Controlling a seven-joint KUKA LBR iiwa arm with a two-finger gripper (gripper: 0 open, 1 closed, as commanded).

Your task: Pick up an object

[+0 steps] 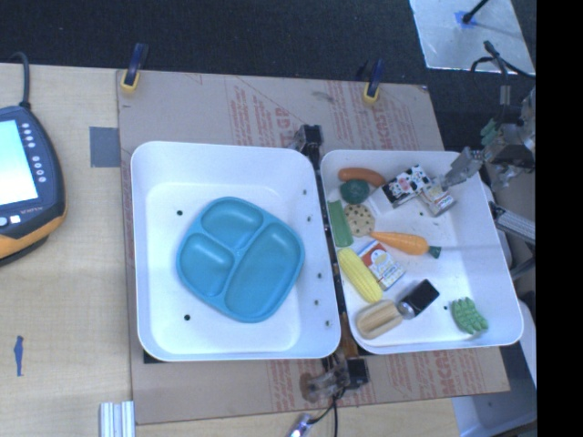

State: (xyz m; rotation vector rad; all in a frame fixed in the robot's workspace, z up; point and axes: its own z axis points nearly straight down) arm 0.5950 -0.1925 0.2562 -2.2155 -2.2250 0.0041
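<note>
The right bin [483,244] holds several toy foods. An orange sausage [363,176] and a dark green ball [354,191] lie at its far left. A black-and-white cow toy [406,185] and a small silver-tan piece [437,200] sit near the far middle. Further forward are a carrot [401,242], a yellow corn cob [360,274], a bread roll [379,318], a black block [420,297] and a green leafy piece [468,316]. My gripper [463,167] reaches in over the bin's far right corner, just above the silver-tan piece.
The left bin [159,335] holds a blue divided plate [240,259]. A green pickle [339,223], a cookie [359,218] and a small card [386,266] lie along the right bin's left side. A handheld pendant [23,180] rests on the bench's left.
</note>
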